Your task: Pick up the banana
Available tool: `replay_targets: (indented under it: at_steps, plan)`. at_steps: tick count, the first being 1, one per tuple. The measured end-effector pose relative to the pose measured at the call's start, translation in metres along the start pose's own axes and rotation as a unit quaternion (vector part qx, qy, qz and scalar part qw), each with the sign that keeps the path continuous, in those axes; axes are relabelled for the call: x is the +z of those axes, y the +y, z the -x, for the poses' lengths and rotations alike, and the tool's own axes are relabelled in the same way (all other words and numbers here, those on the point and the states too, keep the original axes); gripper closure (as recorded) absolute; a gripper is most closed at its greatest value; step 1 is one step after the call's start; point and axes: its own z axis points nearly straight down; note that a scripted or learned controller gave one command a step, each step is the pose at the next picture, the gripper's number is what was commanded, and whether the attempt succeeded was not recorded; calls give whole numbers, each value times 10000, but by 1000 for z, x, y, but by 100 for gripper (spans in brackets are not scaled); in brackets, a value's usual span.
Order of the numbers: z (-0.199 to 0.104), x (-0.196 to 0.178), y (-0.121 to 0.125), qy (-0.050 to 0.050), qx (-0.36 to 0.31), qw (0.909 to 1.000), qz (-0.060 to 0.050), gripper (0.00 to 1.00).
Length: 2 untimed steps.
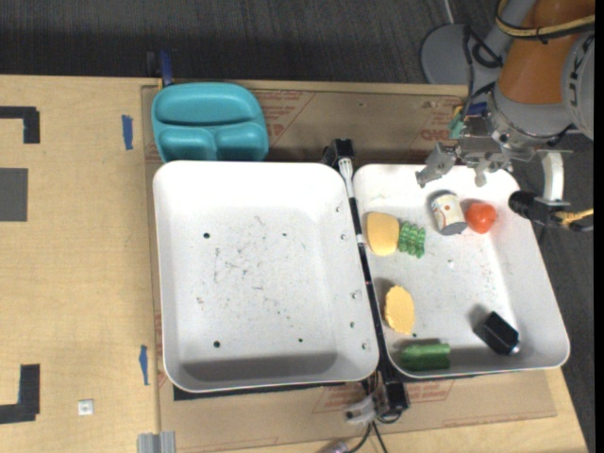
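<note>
Yellow was the colour I looked for, and I saw two yellow things in the right bin [552, 343]. I took the longer one, low on the bin's left side, to be the banana [399, 309], but I was not sure. The other yellow lump [381, 233] lay above it, touching a green toy [411, 239]. The gripper [465, 170] hung over the bin's top edge, and I could not tell if it was apart or together. From it, the banana lay down and to the left in the view, well apart, with its long side running up and down. It sat close to the bin's left wall, with a green cucumber [423, 354] just below. A white can [446, 211] and a red tomato [481, 217] sat just under the gripper. The bin floor to the banana's right was bare.
</note>
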Motion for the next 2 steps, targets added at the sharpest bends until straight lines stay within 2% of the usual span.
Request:
replay_targets:
  at_steps: [1,2]
  plan:
    - [-58,23,-39,3,-1106,9939,-8,0]
    - [-103,23,-112,3,-407,9992,-9,0]
